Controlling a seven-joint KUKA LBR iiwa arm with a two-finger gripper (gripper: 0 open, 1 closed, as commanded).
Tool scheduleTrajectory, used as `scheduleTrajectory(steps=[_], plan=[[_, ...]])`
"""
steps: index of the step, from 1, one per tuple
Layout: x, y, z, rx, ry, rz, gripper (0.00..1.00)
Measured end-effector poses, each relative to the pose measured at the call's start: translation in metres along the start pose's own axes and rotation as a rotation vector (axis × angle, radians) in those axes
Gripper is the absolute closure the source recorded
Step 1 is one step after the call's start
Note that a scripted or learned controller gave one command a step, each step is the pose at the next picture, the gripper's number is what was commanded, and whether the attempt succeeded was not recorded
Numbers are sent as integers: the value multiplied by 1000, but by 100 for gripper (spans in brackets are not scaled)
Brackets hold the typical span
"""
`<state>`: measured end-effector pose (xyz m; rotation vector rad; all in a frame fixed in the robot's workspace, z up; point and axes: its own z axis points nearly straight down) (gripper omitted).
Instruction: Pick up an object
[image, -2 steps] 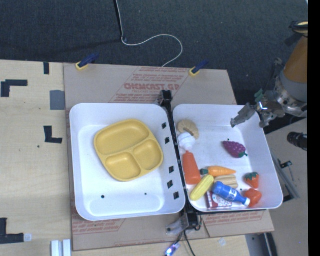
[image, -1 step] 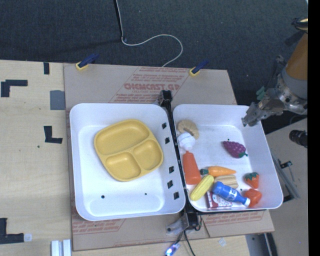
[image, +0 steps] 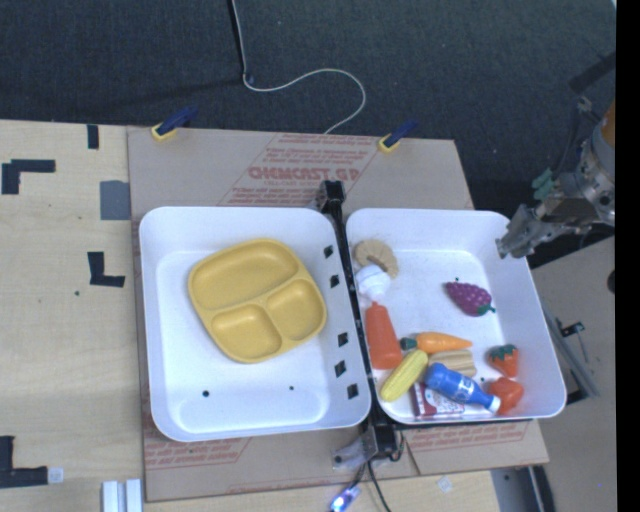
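Toys: none gripped; all lie in the right bin (image: 520, 300), mostly at its near edge.
Bottle (image: 378, 325): orange, white cap; long axis runs near to far, cap pointing far, along the divider.
Carrot (image: 440, 342): long axis left-right.
Corn (image: 404, 373): yellow, slanted.
Grapes (image: 468, 296): purple, knobbly, apart from the rest.
Left bin (image: 160, 300): holds a yellow three-compartment plate (image: 258, 298).
Gripper (image: 520, 235): at the right bin's far right corner; finger state cannot be told.
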<state>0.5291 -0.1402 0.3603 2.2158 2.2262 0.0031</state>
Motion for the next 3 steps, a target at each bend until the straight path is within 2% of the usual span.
scheduleTrajectory(steps=[1,2,3], plan=[[93,40,-34,-3,-1,-5,100],[161,-17,-123,-6,2,-6,100],[217,-46,-105,5,0,-3,100]])
